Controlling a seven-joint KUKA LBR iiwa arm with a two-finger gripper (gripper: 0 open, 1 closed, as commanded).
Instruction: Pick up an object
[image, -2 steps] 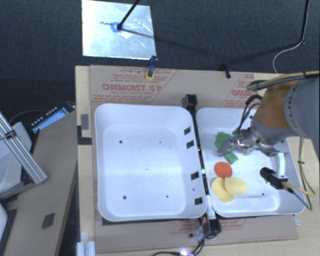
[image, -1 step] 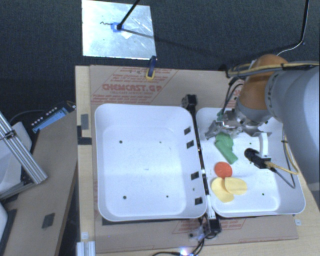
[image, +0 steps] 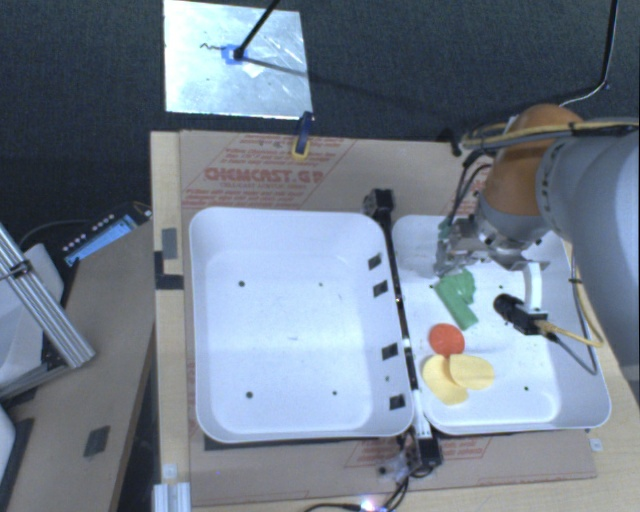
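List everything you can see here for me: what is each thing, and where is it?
Left bin: one, white, left side of the board.
Right bin: one, white, right beside the left bin.
Green piece: one, green, in the right bin, at the end effector's tip.
Round piece: one, red-orange, in the right bin near its left wall.
Yellow pieces: two, yellow, overlapping, in the right bin next to the round piece.
Board: one, brown with red print, under both bins.
Shiny sheet: one, silver, beyond the board.
Arm: one, grey with an orange band, coming in from the right.
End effector: one, grey, over the right bin.
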